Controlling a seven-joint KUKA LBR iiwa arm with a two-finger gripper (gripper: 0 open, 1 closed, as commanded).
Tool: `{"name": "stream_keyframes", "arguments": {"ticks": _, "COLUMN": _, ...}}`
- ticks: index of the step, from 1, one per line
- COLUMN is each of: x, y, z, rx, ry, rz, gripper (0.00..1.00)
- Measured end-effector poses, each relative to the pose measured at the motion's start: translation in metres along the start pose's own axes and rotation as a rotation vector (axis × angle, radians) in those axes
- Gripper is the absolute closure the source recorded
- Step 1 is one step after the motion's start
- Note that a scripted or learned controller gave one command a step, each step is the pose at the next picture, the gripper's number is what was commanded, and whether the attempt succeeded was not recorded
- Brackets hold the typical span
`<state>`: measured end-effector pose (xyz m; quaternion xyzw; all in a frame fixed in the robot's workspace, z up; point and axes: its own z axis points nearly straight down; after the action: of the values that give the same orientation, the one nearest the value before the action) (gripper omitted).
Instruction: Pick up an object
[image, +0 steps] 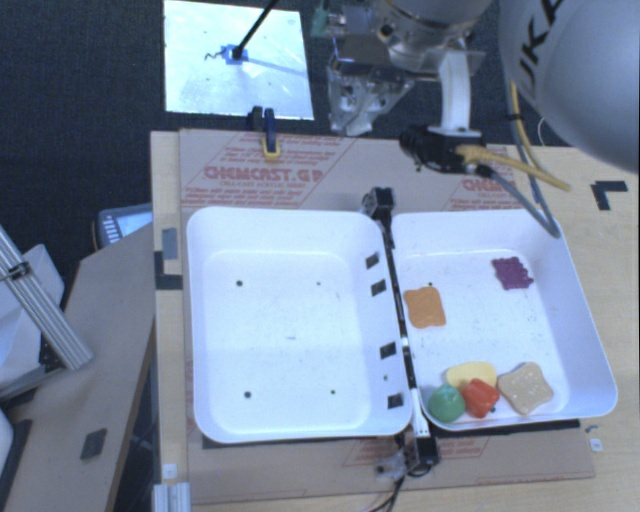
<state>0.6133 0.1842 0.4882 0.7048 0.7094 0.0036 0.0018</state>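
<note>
So the gripper (362, 108) is parked up high past the far edge of the bench, at about 12 o'clock from the seam between the two bins. Honestly can't tell whether it's spread or pressed together; it's a blurry lump of metal from this angle, and nothing visibly sits in it.

All the pickable stuff is in the right bin (565, 275). My guess is that's just the source side, with the left bin (200, 300) as the drop side. Purple piece (511, 271) sits alone at roughly 1 o'clock in that bin, and the orange slab (425, 307) is near the left wall at about 9. Then there's a huddle along the near wall at 6 to 7 o'clock: green ball (446, 403), red piece (480, 397), yellow piece (470, 374) and toast (525, 387), all touching or just beside each other.

From the gripper, everything lies toward 5 o'clock, well apart from it. The orange slab and purple piece look like the easiest grabs since they're isolated. That corner pile seems riskier.
</note>
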Motion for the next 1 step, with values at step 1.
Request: {"name": "stream_keyframes", "arguments": {"ticks": 1, "x": 0.0455, "y": -0.0209, "z": -0.0503, "rx": 0.001, "ry": 0.002, "rz": -0.003, "gripper": 1.0}}
